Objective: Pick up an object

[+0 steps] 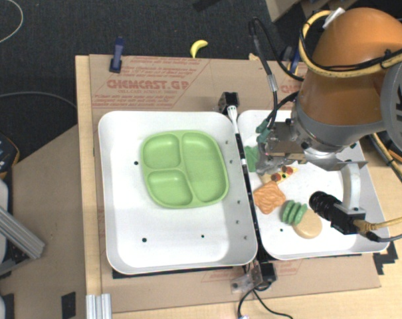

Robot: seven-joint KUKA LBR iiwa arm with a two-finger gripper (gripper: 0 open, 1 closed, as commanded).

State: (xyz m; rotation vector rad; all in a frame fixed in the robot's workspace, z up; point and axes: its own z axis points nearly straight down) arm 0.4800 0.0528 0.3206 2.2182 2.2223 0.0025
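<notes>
From above, the gripper point(278, 167) hangs low over the right bin point(333, 241), its grip impossible to judge, just above a small red-and-yellow piece point(282, 173), with an orange lump point(269, 197), green ridged piece point(294, 212) and tan disc point(308, 227) nearby.

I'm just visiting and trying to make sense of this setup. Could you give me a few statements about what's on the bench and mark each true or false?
1. The green divided plate lies in the left bin. True.
2. The plate has four compartments. False: it has three.
3. The orange piece lies in the right bin. True.
4. The arm reaches over the left bin. False: its gripper hangs over the right bin.
5. A small yellow object lies on the board beyond the bins. True.
</notes>
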